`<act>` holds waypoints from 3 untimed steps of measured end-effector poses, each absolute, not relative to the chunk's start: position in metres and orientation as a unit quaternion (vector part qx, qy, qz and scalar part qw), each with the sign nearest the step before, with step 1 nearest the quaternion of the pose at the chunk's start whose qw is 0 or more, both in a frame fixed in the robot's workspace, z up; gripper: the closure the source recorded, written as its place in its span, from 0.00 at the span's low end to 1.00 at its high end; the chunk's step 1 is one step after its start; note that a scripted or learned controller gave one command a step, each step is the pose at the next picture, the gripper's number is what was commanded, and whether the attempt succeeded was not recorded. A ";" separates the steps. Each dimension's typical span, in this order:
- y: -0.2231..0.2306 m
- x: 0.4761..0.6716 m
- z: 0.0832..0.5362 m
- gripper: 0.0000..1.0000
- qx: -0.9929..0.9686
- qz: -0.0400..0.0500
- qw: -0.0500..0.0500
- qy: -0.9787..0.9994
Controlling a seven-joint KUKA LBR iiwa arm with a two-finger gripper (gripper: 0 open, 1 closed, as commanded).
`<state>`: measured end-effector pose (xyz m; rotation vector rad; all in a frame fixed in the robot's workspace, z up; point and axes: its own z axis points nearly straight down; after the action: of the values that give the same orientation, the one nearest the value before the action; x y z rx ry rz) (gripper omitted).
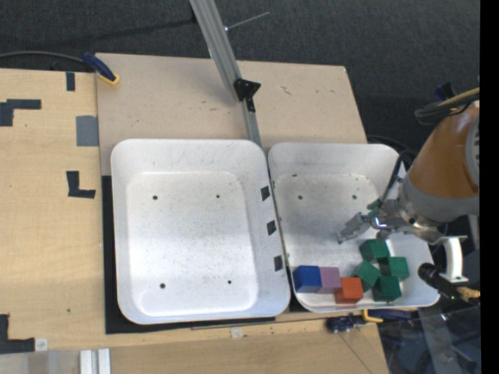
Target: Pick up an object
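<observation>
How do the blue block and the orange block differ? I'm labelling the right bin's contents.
The blue block sits leftmost in the row, at the right bin's near-left corner; the orange block lies further right, beside the green blocks. Blue looks slightly larger than orange. Both are small cubes touching the purple block.

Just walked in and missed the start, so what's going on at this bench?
A grey and orange robot arm reaches into the right bin, its gripper low above the bin floor with nothing seen between its fingers. Green blocks, an orange block, a purple block and a blue block lie clustered at the bin's near edge.
</observation>
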<state>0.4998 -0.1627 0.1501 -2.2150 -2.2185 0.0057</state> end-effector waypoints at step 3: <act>-0.158 0.508 0.187 1.00 -0.706 -0.001 -0.002 -0.708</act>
<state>0.5082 -0.1578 0.1866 -2.2216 -2.2267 -0.0033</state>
